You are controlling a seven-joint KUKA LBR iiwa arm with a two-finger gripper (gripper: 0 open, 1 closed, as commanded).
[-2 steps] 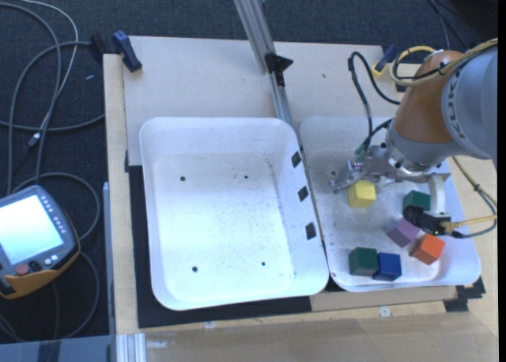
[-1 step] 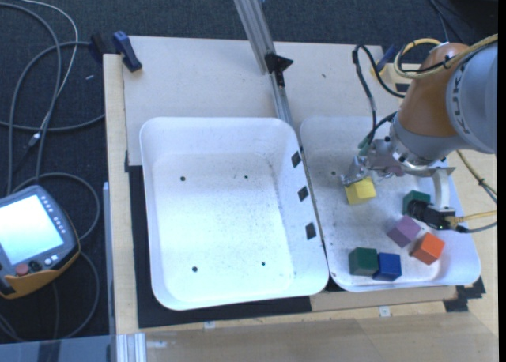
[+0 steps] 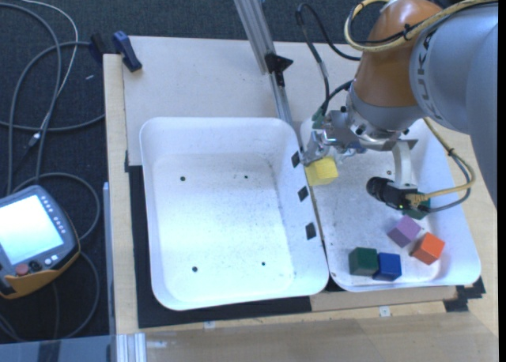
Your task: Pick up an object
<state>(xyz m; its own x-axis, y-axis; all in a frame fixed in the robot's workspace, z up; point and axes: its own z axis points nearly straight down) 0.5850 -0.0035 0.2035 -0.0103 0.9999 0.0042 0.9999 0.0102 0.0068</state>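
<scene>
A yellow block [image 3: 322, 172] hangs at the left edge of the right bin [image 3: 348, 210], beside the rim shared with the left bin. My gripper [image 3: 320, 156] points down from the grey wrist right above it. Its fingers [image 3: 314, 147] close on the block's top, so the block sits between them. Along the right bin's front lie a green cube [image 3: 364, 261], a blue cube [image 3: 388, 265], a purple cube [image 3: 405, 231] and an orange cube [image 3: 428, 248].
The left bin [image 3: 158, 194] is a shallow white tray with dark specks. A slanted metal pole [image 3: 253, 28] crosses the back of the bench. A black connector with cables [image 3: 391, 192] hangs off the arm over the right bin. A teach pendant [image 3: 32, 234] lies far left.
</scene>
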